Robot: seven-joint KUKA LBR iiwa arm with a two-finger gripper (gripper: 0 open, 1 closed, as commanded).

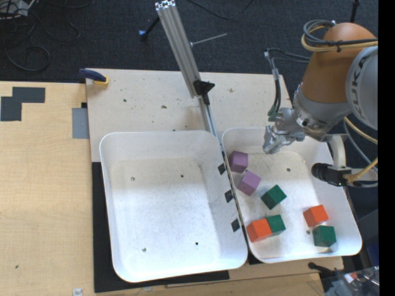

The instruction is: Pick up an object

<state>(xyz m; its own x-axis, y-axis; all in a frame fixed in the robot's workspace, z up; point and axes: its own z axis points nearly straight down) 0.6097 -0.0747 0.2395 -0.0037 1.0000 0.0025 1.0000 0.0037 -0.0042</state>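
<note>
Now | gripper [273, 142] above right bin [345, 217] | purple cubes [238, 161] nearby, apart

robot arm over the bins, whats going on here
The arm's gripper hangs over the far end of the right bin, with nothing seen between its fingers. Below it lie seven blocks: two purple, three green and two orange. The nearest is a purple one. Nothing has been picked up yet.
</note>
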